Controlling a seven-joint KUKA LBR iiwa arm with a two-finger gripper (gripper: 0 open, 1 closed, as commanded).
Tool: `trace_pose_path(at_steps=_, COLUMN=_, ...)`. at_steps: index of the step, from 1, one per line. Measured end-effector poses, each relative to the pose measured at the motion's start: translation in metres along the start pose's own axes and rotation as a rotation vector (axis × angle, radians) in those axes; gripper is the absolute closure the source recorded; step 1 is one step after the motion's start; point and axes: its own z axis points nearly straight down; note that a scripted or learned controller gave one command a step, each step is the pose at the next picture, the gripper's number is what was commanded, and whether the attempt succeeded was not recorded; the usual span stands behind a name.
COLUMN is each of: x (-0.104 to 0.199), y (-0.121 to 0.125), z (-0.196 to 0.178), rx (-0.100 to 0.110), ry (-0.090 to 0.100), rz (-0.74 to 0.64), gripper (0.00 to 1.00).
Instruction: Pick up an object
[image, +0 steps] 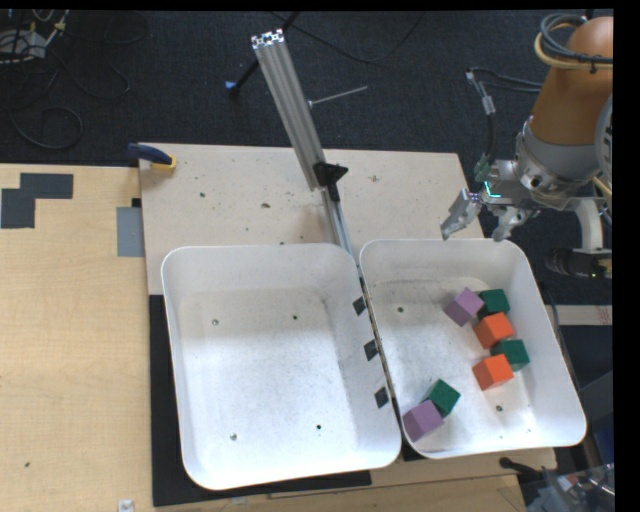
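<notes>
Nearest the camera, along the front of the right bin (560, 400), a purple cube (422, 419) touching a dark green cube (444, 396), both close to the divider between the bins; beside them to the left, the left bin (200, 440), white, speckled with small dark marks. Further back in the right bin, toward its right wall, a cluster of five cubes: an orange cube (492, 371) at the front, a green cube (515, 352) just behind and touching it, then a second orange cube (493, 328), then a second green cube (494, 301) at the back, with a second purple cube (463, 306) just left of that one. Along the seam between the bins, three small black clips. Beyond the bins, the pale bench (230, 195), dotted with dark specks, with a small blue and yellow clamp (151, 156) at its far left corner and a slanted aluminium rail (290, 105) rising from behind the seam toward the far edge. Above the far right corner of the right bin, the gripper (478, 220), hanging clear of the cubes and well apart from the cluster, fingers spread and holding nothing; behind it, the grey wrist and orange band of the arm (570, 110) at the far right
</notes>
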Motion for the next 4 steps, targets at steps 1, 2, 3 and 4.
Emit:
trace_pose_path(at_steps=1, x=0.000, y=0.001, z=-0.003, rx=-0.004, ry=-0.002, rz=-0.002, gripper=0.00)
trace_pose_path(at_steps=2, x=0.008, y=-0.001, z=0.060, rx=0.002, ry=0.000, rz=-0.003, gripper=0.00)
trace_pose_path(at_steps=3, x=0.004, y=-0.004, z=0.105, rx=0.000, ry=-0.001, rz=0.001, gripper=0.00)
trace_pose_path(at_steps=4, x=0.009, y=0.003, z=0.151, rx=-0.001, ry=-0.001, rz=-0.001, gripper=0.00)
